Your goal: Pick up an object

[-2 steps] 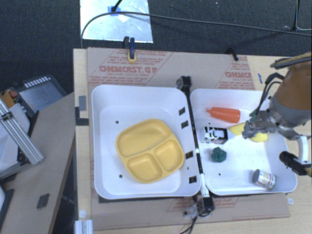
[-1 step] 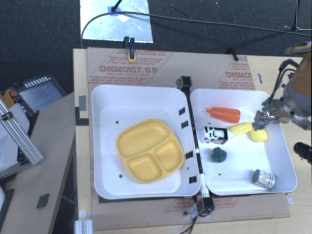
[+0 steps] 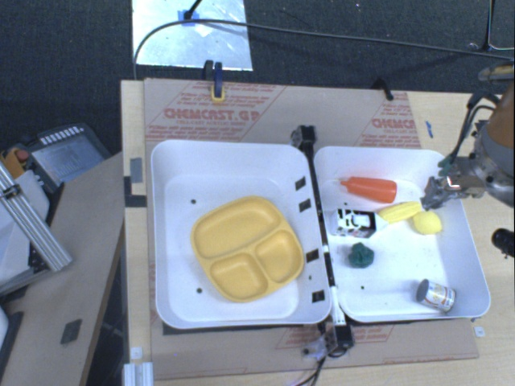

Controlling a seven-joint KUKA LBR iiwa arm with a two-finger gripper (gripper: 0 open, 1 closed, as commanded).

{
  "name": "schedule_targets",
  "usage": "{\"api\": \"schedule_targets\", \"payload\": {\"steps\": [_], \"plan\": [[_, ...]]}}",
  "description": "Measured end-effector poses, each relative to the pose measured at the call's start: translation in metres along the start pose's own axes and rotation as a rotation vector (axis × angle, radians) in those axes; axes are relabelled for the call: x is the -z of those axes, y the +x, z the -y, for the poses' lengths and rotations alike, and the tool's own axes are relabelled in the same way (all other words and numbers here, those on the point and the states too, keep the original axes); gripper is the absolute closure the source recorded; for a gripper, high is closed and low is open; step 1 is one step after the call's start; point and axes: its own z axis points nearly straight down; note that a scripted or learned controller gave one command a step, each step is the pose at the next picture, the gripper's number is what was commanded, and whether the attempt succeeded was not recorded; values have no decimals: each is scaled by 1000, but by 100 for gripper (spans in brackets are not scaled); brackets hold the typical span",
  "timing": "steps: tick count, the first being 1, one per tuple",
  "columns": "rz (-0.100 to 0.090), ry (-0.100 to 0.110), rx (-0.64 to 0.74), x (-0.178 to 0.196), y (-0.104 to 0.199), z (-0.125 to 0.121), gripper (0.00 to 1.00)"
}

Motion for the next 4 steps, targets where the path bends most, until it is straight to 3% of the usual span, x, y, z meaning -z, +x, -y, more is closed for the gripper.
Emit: {"api": "schedule_targets", "payload": {"steps": [2, 4], "plan": [[-2, 2, 5, -21, 101, -28, 100], [-2, 4, 5, -32, 216, -29, 100]]}}
